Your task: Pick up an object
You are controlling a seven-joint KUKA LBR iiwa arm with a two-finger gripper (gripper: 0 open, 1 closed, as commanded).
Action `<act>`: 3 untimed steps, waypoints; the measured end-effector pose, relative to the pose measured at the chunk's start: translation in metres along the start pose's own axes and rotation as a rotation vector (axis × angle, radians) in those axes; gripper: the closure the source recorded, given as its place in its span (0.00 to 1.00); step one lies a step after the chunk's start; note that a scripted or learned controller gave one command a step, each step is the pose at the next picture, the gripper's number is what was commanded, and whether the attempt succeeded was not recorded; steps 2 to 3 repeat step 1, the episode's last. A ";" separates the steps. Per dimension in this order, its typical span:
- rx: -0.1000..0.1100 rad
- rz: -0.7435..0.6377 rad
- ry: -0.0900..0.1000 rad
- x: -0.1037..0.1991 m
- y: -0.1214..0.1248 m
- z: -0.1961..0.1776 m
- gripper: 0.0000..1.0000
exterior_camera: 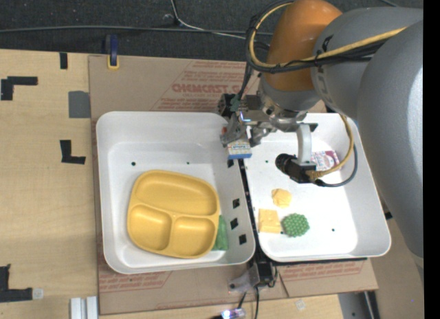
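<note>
Hovering over the divider between the two bins: end effector (238, 147), its state impossible to tell. Right of that divider, in the right bin (364, 242): green ball (295, 225), two yellow pieces (269, 221), pink packet (324, 160). Left of it, a yellow tray (172, 212).

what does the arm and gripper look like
The arm is bulky with smooth grey casings and a rounded orange band above the wrist. A yellow cable and black cables loop around the band and along the arm. The gripper is a small assembly of dark and silver metal parts with a blue-and-white piece at its tip.
</note>
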State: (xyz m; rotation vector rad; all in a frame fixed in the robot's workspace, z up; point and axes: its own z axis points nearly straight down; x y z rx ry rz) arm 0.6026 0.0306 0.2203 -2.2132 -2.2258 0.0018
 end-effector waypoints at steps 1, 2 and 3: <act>-0.001 -0.001 0.000 0.051 -0.011 -0.010 1.00; -0.001 -0.001 0.000 0.051 -0.011 -0.010 1.00; -0.001 -0.001 0.000 0.051 -0.011 -0.010 1.00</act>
